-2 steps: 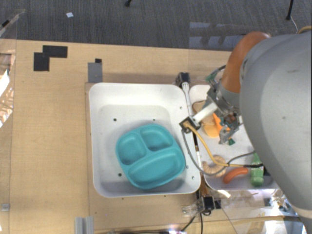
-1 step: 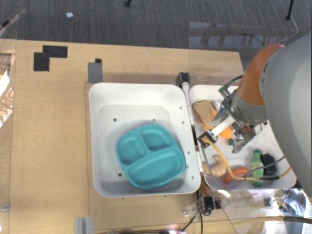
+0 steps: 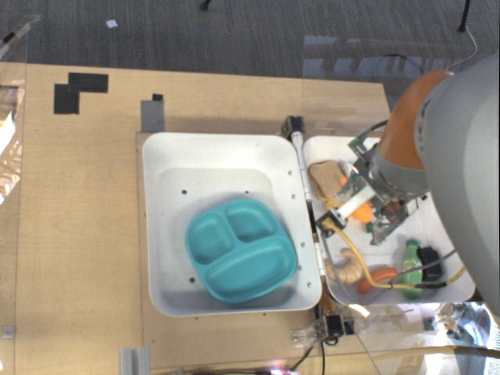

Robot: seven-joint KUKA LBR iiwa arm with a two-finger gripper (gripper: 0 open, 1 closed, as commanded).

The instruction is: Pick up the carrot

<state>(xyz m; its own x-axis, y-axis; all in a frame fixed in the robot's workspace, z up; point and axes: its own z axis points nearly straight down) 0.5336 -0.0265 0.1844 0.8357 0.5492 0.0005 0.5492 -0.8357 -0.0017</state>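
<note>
Over the right bin (image 3: 428, 219), the grey arm (image 3: 461, 170) covers the far right corner. The gripper (image 3: 379, 225) hangs low over the bin's middle, its tip lost among metal parts, so you cannot tell how far it is open or whether it has hold of anything. The carrot (image 3: 362, 209) shows as 1 short, bright orange strip just beside the gripper, toward the bin's left edge. Its ends are hidden, so contact cannot be judged. A brown lump (image 3: 324, 176) sits in the far left corner. Along the near edge lie a beige piece (image 3: 349, 270), a red-orange piece (image 3: 380, 276) and a green item (image 3: 412, 258), all blurred. In the left bin (image 3: 168, 209), 1 teal 3-part plate (image 3: 242, 248) lies toward the near right corner.
</note>
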